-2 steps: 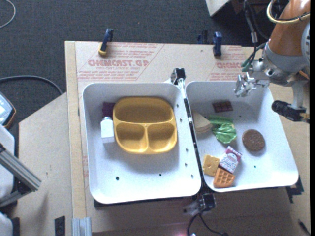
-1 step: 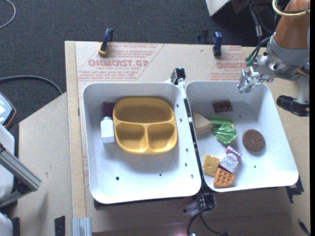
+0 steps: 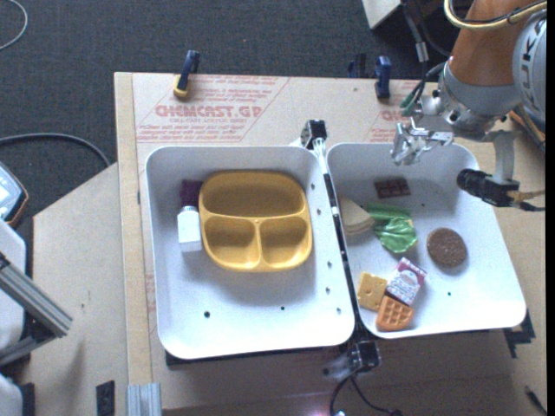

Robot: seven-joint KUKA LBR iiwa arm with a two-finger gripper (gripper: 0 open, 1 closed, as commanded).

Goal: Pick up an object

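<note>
My hand point(image 3: 411, 148) hovers in the frame's upper right, fingers slightly spread and holding nothing, above the chocolate bar point(image 3: 391, 187) lying flat; I fear the fingers skidding off it.

The arm point(image 3: 499, 50) is built of rounded grey segments with a broad, glossy orange band bulging above the wrist, and a thin yellowish cable loops over the top of that band while darker cables trail along its left side. Below the band sits a grey, ring-shaped wrist flange, and from it hangs a small gripper point(image 3: 408, 152) of pale bare metal with slim fingers and a cluster of little brackets and fittings at its base. A short black cylindrical part point(image 3: 482, 185) juts from the arm's underside, with a thin wire running off its end
</note>
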